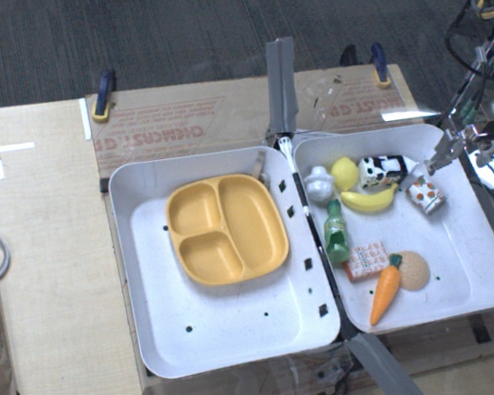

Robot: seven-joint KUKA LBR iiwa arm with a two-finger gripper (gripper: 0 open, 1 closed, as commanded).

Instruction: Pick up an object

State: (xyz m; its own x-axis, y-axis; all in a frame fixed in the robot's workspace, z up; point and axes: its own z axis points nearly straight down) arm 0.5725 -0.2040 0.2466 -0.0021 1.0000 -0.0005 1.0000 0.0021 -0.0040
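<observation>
Pincer poised at the right bin's far corner

The pincer [433, 161] hangs over the right bin [480, 296], probably lining up a grab; whether it is released or clenched I cannot tell. The small patterned carton [426, 196] lies just below it, the banana [370, 199] and carrot [384, 292] farther left.
</observation>
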